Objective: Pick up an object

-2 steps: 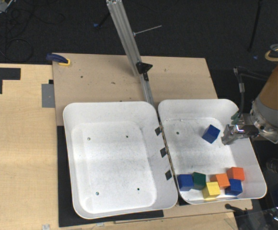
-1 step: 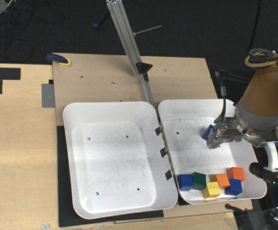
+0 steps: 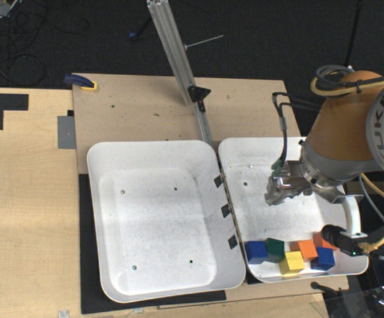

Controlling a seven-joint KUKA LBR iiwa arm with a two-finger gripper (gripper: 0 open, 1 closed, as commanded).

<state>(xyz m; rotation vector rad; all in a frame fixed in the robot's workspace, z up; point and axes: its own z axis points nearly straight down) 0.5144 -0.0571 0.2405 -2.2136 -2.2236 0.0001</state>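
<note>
Hanging over the middle of the right bin (image 3: 245,152), the claw (image 3: 281,192) points down toward the bin floor, with the arm's (image 3: 345,134) grey and orange wrist bulking above and to its right. How it stands, wide or narrow, cannot be told from this slanted view, and nothing can be made out in its grip.

The blocks lie in a loose cluster along the near edge of the right bin, well apart from the claw. From the left there is a blue block (image 3: 256,252), with a green block (image 3: 275,248) touching it on its right. Just beside and slightly nearer sits a yellow block (image 3: 292,262). An orange block (image 3: 308,249) lies behind and to the right of the yellow one, and a second blue block (image 3: 323,259) sits at the right end, with a red block (image 3: 323,240) just behind it, partly hidden by a black part of the arm.

The left bin (image 3: 153,217) lies alongside, its wall touching the right bin's wall where black clips join them. A slanted metal rail (image 3: 177,52) rises from the bench (image 3: 33,197) behind the bins.
</note>
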